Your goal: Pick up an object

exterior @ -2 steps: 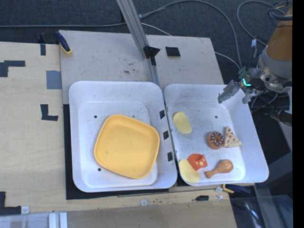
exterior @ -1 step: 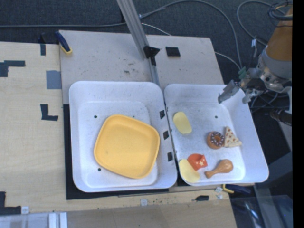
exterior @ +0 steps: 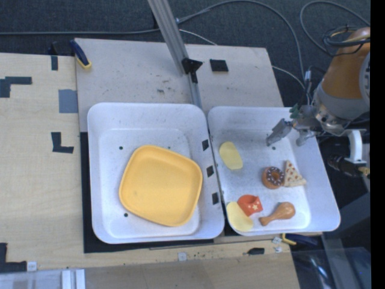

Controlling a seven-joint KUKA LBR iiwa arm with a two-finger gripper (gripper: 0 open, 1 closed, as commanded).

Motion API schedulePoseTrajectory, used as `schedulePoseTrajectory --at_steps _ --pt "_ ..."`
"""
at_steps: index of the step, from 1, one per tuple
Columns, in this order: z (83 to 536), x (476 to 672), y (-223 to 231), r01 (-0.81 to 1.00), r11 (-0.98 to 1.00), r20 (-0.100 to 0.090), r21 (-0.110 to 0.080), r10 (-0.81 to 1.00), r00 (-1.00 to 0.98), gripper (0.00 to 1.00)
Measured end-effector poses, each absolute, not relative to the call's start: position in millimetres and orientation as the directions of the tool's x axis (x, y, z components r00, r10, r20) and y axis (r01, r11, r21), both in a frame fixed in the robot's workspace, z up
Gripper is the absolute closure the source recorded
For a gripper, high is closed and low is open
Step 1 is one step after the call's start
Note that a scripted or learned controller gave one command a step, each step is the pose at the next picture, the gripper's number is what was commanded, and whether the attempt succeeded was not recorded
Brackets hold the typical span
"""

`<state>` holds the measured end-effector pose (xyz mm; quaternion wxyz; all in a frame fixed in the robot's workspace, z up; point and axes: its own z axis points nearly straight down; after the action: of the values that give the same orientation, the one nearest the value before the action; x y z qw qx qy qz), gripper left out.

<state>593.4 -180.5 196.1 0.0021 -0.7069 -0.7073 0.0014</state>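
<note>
camera view | gripper [exterior: 289, 133] open, holding nothing (above right bin [exterior: 319, 212]) | donut [exterior: 273, 177] just below

- A robot lab: a taped wooden bench [exterior: 36, 161] at nine o'clock.
- Loose cables [exterior: 252, 8] run at one o'clock.
- A metal camera pole [exterior: 171, 32] stands at twelve.
</note>
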Motion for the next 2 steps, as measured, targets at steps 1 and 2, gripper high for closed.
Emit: schedulePoseTrajectory --at_steps 1,2 --pt "134 586.5 -179 1.0 0.001 0.001 -0.006 1.0 -0.001 0.0" --pt "89 586.7 -178 1.0 0.001 0.0 0.0 1.0 -0.001 0.0"
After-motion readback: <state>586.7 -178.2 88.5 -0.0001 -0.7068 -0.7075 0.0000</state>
